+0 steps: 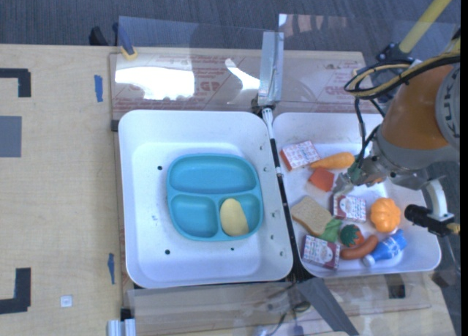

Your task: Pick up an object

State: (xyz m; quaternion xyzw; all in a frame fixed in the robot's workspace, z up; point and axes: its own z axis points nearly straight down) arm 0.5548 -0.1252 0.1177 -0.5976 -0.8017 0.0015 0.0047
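Note:
The right bin [420,258] holds several toy foods: an orange carrot [333,160], a red block [320,178], a slice of bread [312,214], a red-and-white carton [300,154], a second carton [352,208] and an orange pumpkin [385,214]. My gripper [351,179] is low in this bin. It sits just right of the red block, below the carrot's right end and above the second carton. I see nothing plainly held in it.
The left bin [139,181] carries a blue divided tray [212,177] with a yellow lemon-like piece [234,217] in its lower right compartment. A green vegetable [347,234], a sausage [358,248], a blue bottle [387,248] and a third carton [319,252] crowd the right bin's front edge.

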